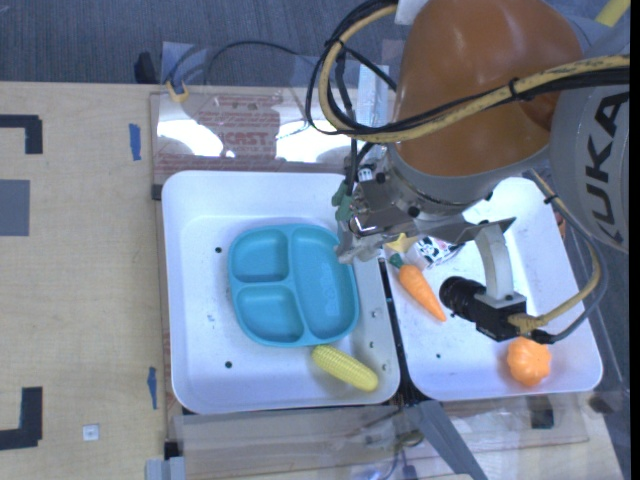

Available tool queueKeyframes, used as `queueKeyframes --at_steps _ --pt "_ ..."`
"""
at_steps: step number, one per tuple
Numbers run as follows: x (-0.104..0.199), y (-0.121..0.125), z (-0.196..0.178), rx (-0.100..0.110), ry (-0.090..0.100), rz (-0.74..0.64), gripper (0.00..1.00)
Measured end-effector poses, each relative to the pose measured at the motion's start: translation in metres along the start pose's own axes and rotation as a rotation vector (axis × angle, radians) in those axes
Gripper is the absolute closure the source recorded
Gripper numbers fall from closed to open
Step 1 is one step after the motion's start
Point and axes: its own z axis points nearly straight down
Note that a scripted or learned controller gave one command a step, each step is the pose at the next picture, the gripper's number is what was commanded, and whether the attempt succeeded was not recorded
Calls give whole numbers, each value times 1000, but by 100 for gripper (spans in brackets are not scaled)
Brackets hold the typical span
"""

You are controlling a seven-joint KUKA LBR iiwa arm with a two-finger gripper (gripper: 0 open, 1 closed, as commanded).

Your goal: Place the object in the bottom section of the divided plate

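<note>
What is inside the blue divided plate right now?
All three sections of the blue divided plate look bare. The gripper overlaps its upper right rim, hiding that edge. The corn lies outside it.

Your arm (480,78) comes in from the right and fills the upper right of the camera view, its orange band seen as a broad dome from above. Yellow and black cables loop off its left side and run across the dome. Below the dome the grey wrist narrows down to the gripper (362,230), which hangs low, pointing downward at the left of the arm's mass. You cannot make out from this angle how the gripper's tip is set.
</note>
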Motion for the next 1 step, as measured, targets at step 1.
queueKeyframes --at_steps 1 --pt "11 71 38 -5 1 190 100"
